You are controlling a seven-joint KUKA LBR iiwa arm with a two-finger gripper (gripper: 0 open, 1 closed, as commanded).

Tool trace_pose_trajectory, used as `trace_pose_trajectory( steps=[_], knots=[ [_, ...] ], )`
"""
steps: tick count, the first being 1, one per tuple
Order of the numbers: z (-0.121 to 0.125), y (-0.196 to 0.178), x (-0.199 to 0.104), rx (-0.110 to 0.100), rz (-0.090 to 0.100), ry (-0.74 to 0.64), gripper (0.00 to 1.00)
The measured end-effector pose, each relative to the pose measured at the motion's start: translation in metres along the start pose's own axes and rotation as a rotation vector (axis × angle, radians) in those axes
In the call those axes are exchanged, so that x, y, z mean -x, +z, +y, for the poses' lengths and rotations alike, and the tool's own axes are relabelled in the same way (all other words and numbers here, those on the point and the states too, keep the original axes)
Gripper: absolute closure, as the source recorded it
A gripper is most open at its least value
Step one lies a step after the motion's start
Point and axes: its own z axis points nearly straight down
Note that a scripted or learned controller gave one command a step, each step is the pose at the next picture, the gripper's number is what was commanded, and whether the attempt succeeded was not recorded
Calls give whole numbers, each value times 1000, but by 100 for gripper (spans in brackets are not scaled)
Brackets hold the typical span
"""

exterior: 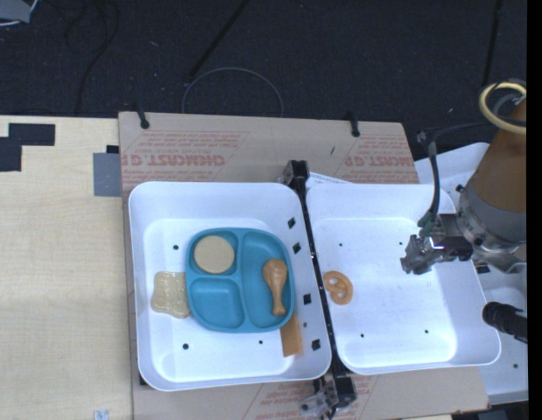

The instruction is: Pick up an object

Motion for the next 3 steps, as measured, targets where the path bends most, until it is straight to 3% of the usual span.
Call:
trace_pose_trajectory(
  steps=[3],
  knots=[
    [69,52,-133,-5,0,-2,100]
  ],
)
